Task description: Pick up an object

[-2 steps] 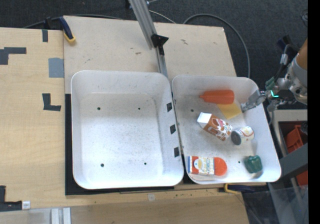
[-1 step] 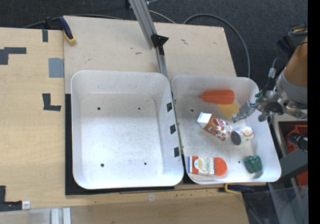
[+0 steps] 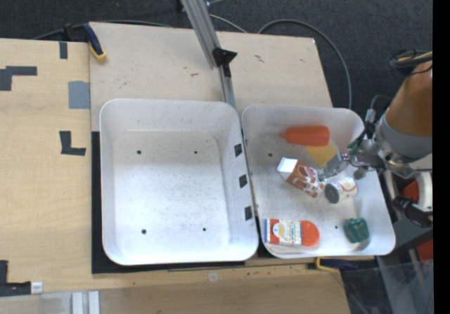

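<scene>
White plastic, two shallow bins sitting side by side on the bench, edges touching, so whatever is lifted from one can presumably be set down in the other.

Left bin [image 3: 112, 165]: one, holding nothing I can make out apart from dark specks on its floor.

Right bin [image 3: 267, 123]: one, carrying all the loose items, gathered toward its middle and near edge.
- Red and white packet [image 3: 290, 233]: one, lying flat against the near wall at the left corner.
- Small carton [image 3: 301, 177]: one, white and reddish brown, lying tilted near the middle.
- Orange carrot-shaped piece [image 3: 306, 135]: one, lying lengthwise toward the far wall.
- Yellow-tan flat piece [image 3: 322, 154]: one, lying just beside the orange piece, partly under the claw.
- Small white cup-like thing [image 3: 339, 188]: one, lying on its side just right of the carton.
- Green object [image 3: 356, 230]: one, sitting near the right-hand near corner, apart from the rest.

Arm [image 3: 411, 112]: one, grey with an orange band, reaching in over the right wall and leaning down toward the middle cluster. Its claw [image 3: 342, 167] is hanging low between the carton, the yellow-tan piece and the white cup, probably lining up on one of them. I cannot tell how far apart the claw is standing, and nothing is visibly caught in it; no item looks lifted yet.
</scene>
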`<state>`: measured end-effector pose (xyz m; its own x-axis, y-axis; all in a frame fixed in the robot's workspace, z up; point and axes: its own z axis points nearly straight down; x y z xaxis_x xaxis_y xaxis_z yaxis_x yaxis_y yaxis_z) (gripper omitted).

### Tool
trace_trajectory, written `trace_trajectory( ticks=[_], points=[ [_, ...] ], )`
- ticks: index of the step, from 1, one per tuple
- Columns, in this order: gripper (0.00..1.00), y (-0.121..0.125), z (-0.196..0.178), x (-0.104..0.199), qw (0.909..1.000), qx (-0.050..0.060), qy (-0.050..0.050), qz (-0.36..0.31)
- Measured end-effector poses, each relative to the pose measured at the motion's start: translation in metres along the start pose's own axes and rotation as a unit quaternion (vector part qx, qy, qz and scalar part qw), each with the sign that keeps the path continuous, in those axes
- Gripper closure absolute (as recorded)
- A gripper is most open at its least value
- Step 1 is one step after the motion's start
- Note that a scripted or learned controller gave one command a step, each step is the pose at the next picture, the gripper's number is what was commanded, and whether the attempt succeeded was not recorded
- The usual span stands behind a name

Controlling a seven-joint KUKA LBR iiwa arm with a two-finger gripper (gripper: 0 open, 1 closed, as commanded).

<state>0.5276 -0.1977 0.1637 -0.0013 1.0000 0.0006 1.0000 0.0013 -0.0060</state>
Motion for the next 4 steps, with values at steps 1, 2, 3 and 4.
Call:
trace_trajectory(
  ticks=[1, 2, 3, 4],
  points=[
    [0.0, -0.003, 0.043, 0.004, 0.9999, -0.009, -0.006, 0.0],
    [1.0, -0.002, 0.031, 0.005, 0.9999, -0.01, -0.004, -0.001],
    [1.0, 0.002, -0.031, 0.0, 1.0, -0.005, -0.001, 0.0],
    [1.0, 0.003, -0.044, 0.001, 1.0, -0.003, 0.0, 0.0]
  ],
)
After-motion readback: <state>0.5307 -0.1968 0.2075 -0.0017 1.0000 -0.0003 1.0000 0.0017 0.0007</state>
